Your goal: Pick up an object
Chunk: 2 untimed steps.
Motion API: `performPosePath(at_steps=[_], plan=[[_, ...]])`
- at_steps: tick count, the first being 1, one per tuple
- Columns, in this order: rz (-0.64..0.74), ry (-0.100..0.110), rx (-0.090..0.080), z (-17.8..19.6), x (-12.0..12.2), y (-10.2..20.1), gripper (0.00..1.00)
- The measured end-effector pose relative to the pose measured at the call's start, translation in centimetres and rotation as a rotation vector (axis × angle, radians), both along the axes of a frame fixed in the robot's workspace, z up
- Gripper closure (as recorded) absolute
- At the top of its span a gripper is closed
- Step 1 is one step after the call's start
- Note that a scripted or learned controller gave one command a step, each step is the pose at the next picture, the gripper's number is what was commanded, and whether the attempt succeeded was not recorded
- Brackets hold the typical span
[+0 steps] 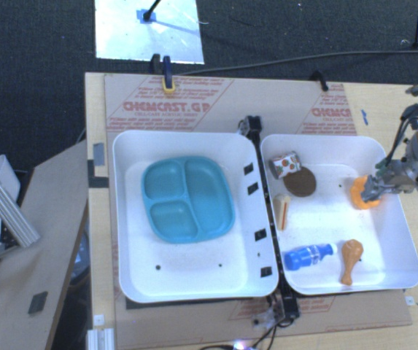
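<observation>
My gripper [374,189] reaches in from the right and hangs low over the right edge of the right bin [397,228]. Directly under its tip lies an orange object [362,195], partly covered by it. Whether the two touch is unclear. Also in this bin are a small white and red box [284,165], a brown disc [300,182], a tan stick [282,212], a blue bottle [307,256] lying on its side, and a tan drumstick [350,257].
The left bin [132,224] holds a blue divided plate [188,198]. A black divider with clips [261,195] runs between the bins. Both bins sit on a cardboard sheet [194,104] on the bench. A metal rail [1,199] stands at the far left.
</observation>
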<state>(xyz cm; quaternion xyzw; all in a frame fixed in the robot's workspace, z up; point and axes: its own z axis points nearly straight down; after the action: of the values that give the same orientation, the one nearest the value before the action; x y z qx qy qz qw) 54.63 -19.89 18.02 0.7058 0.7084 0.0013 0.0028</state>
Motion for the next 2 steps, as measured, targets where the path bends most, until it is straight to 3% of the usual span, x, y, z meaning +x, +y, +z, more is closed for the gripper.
performPosePath(at_steps=[1, 2], plan=[[0.001, -0.001, 0.000, 4.1, 0.2, 0.0, 1.00], [0.006, 0.005, 0.004, 3.6, -0.8, 5.9, 1.00]])
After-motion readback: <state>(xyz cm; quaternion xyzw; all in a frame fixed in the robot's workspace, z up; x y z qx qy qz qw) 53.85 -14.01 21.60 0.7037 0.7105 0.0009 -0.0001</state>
